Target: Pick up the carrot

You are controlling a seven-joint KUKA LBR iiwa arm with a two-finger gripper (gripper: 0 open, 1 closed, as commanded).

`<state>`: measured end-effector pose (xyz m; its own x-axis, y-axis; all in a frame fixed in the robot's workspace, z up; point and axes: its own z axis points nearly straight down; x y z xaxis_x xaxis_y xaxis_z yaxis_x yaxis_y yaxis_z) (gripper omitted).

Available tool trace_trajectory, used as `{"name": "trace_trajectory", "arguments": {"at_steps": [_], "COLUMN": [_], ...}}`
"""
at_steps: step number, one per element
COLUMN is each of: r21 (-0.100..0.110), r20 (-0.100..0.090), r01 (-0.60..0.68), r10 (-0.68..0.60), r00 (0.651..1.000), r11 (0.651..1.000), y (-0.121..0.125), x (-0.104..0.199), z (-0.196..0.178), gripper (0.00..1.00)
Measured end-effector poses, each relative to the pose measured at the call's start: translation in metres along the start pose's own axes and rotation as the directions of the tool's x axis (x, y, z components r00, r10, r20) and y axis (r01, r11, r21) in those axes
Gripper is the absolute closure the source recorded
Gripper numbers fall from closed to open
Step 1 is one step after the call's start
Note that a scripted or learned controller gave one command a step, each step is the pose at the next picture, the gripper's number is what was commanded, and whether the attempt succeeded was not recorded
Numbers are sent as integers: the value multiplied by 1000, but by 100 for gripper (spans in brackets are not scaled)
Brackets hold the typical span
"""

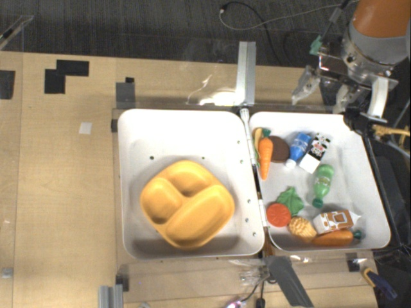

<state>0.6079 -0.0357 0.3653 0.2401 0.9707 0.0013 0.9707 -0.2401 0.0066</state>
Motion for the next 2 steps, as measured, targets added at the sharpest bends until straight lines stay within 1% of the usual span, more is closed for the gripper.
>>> {"name": "trace_trajectory", "arguments": {"at_steps": [1,2], "r21": [6,4], "r20": [1,0], "r01": [-77,-149], "r10": [77,149], "r00": [997,989], "r11": [997,989], "y": [-66,27], "x": [55,141], "z": [181,180], "gripper": [0,0]}}
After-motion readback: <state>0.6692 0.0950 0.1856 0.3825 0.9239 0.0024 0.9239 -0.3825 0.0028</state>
